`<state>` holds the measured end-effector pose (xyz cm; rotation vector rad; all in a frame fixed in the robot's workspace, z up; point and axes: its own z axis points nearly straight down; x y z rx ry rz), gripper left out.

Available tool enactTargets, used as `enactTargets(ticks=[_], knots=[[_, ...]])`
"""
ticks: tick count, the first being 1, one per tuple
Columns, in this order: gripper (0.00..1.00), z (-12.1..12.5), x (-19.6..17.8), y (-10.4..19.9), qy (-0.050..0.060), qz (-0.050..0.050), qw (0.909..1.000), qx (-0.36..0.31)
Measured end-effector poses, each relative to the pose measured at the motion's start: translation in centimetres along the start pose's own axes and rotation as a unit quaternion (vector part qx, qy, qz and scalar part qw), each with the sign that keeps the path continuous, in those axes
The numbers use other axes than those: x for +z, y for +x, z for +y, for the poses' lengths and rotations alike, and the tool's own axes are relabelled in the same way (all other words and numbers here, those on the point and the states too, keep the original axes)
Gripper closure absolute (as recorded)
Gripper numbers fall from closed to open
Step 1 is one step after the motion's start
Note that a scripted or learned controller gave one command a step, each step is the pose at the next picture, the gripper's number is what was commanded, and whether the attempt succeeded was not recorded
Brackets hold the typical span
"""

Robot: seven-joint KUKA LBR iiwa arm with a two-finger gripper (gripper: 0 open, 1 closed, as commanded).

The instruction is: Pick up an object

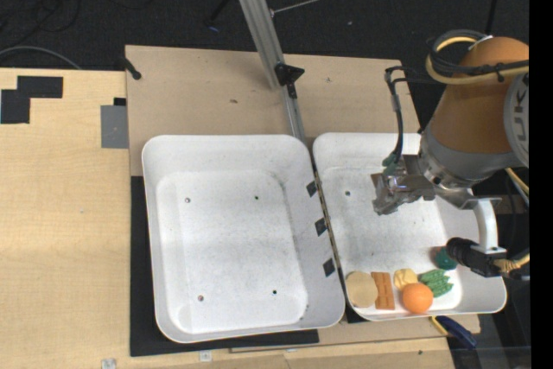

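While the table [69, 212] stretches pale and wooden along the left side, a small grey patch [113, 124] sits on it near the left bin. Next comes the left bin [164, 186], a shallow white tray with a few dark dots on its floor. A slanted metal rail [257, 13] rises from behind the two bins, ending near the point where their rims meet. The right bin [363, 160] lies just beside the left one, their edges touching along a line of small black clips. Over the middle of this right bin hangs the gripper [390, 193], above the bare white floor and well apart from the objects; whether its fingers are open or closed cannot be told, and nothing is seen between them. Along the near edge of the right bin lie a pale round piece [361, 289], a tan slice [384, 290], a small yellowish item [403, 276], an orange ball [417, 298] and a green object [437, 280], clustered closely together.
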<state>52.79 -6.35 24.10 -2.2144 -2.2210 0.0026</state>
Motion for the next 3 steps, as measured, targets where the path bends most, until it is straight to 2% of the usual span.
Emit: enactTargets(ticks=[2, 3], knots=[[1.0, -0.8, 2.0, 10.5, 0.0, 0.0, 1.0, -0.001], [1.0, -1.3, 1.0, 15.4, -0.001, 0.0, 1.0, -0.001]])
